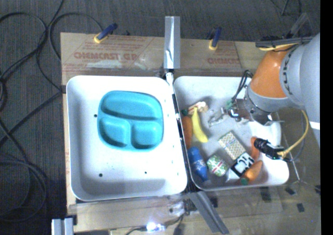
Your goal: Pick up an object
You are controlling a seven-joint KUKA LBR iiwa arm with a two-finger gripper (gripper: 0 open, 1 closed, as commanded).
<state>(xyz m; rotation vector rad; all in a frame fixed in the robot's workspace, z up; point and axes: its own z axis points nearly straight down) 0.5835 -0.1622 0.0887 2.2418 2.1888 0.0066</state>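
Note:
My gripper (217,118) hangs low over the middle of the right bin (225,84), with the grey arm and its orange band (270,78) coming in from the right. Just left of the gripper lies a yellow banana (199,127), with an orange carrot-like piece (187,127) beside it. A patterned box (232,145) lies just below the gripper. Nearer the front are a blue bottle (197,162), a green and white can (216,165), a black and white item (241,165) and an orange item (253,171). Nothing is visibly held.
The left bin (78,140) holds a blue divided tray (131,120). A metal bar (171,41) stands at the back between the bins. Two clamps (105,32) (214,37) grip the board's far edge. Cables lie on the floor around the bench.

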